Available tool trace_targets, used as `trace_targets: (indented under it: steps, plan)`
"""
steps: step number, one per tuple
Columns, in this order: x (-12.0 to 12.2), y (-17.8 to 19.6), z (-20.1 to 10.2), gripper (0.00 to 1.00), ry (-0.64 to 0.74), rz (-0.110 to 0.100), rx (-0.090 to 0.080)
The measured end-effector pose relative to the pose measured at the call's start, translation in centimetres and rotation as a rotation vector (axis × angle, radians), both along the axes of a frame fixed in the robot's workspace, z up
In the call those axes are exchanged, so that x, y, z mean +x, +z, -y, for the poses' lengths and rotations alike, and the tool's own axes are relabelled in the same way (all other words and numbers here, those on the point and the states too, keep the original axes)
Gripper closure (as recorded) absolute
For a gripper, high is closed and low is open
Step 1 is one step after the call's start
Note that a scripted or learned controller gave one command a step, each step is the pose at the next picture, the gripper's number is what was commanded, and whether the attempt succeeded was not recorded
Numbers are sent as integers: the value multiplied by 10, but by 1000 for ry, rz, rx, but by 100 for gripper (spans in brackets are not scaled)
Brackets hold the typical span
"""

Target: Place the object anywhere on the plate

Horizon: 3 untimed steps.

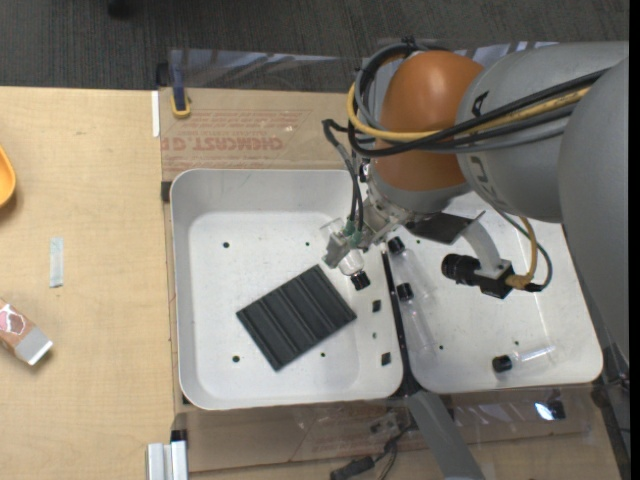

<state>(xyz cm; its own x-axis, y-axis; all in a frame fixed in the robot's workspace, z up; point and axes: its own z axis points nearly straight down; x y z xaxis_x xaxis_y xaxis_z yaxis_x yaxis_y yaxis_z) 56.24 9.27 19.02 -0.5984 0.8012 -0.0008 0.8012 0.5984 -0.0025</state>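
A dark, ribbed, rectangular plate (296,317) lies flat in the left white bin (200,268); the gripper (347,253) hovers beside it, jaw state unclear.

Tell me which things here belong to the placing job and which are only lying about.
For the job:
dark ribbed plate in the left bin
hand over the plate's upper right corner

Lying about:
small black piece in the right bin
cardboard sheet behind the bins
orange object at the bench's left edge
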Motion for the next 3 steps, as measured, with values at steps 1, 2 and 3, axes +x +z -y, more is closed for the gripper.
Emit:
trace_targets:
  steps: [1,2,3]
  plan:
    - [0,0,0,0,0,0,0]
    - [1,8,2,100,-2,0,-1]
    - [1,8,2,0,-3,0,-1]
